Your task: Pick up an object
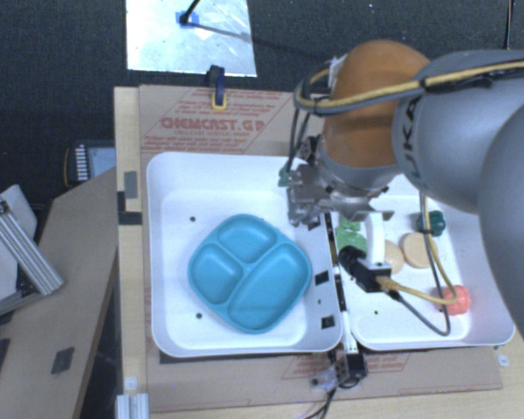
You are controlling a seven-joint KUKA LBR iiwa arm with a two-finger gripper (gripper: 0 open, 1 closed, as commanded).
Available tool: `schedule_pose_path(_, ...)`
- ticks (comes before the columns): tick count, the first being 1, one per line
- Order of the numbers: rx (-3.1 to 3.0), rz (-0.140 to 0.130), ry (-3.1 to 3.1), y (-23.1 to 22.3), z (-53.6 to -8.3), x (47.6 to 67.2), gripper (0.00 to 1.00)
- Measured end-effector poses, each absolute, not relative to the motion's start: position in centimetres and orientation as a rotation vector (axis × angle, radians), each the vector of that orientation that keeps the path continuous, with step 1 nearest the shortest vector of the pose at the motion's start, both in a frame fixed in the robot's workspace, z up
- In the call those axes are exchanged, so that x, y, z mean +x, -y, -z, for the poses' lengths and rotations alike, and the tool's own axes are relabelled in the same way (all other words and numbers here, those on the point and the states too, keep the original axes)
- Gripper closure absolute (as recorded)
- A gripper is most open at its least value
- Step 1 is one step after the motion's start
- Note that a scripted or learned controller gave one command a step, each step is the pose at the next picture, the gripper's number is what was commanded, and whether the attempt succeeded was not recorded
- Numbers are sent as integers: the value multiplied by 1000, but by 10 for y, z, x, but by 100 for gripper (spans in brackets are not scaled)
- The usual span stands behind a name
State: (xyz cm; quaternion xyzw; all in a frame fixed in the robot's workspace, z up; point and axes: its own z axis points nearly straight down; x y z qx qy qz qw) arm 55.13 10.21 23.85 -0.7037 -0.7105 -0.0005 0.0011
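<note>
Hovering low over the right bin (pixel 485 326), gripper (pixel 354 225) near a green piece (pixel 349 234); can't tell its state. Next: a clean grasp and lift.

Red "CHEMCAST GP" printed on the brown board (pixel 211 122) behind the bins

The arm (pixel 437 120) hides much of the right bin (pixel 485 321) and its green object (pixel 349 234).

The blue divided plate (pixel 250 271) fills most of the left bin (pixel 170 234), leaving only rim margins. The arm (pixel 437 138) overhangs the cluttered right bin (pixel 489 326).
</note>
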Motion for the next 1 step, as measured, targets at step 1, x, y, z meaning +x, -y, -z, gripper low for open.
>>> schedule_pose_path(1, -2217, 1, 2225, -99, -239, 552, 0)
